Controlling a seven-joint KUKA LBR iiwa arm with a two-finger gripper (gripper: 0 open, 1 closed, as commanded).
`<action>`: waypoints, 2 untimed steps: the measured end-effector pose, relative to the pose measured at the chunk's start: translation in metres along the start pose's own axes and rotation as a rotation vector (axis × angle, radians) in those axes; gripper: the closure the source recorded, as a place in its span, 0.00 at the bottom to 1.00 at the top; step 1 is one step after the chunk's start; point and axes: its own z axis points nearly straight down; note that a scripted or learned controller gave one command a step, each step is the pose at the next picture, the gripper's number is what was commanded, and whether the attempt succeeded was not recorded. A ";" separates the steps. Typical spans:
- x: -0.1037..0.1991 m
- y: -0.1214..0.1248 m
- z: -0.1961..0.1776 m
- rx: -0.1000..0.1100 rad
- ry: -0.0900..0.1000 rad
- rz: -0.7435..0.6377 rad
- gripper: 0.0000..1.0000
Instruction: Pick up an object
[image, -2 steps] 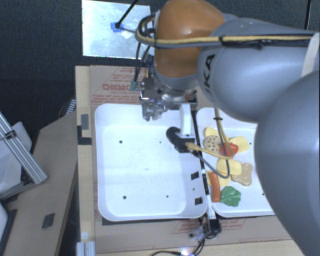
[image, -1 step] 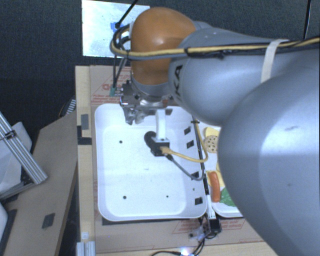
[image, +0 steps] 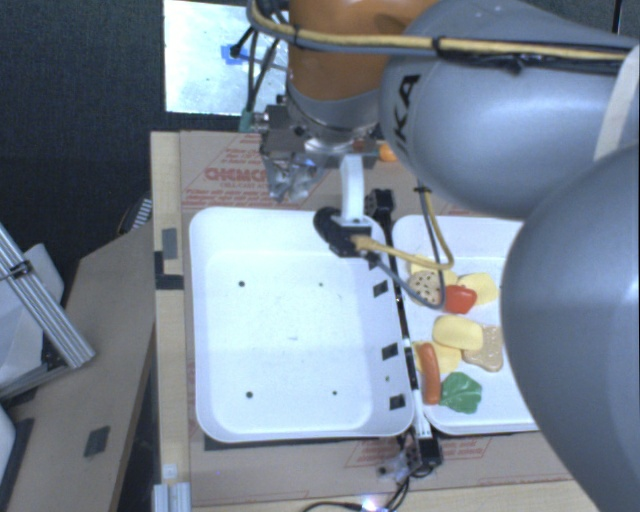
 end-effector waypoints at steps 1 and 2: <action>0.010 -0.058 -0.149 -0.005 0.006 -0.004 1.00; -0.007 -0.080 -0.136 0.011 -0.004 0.005 1.00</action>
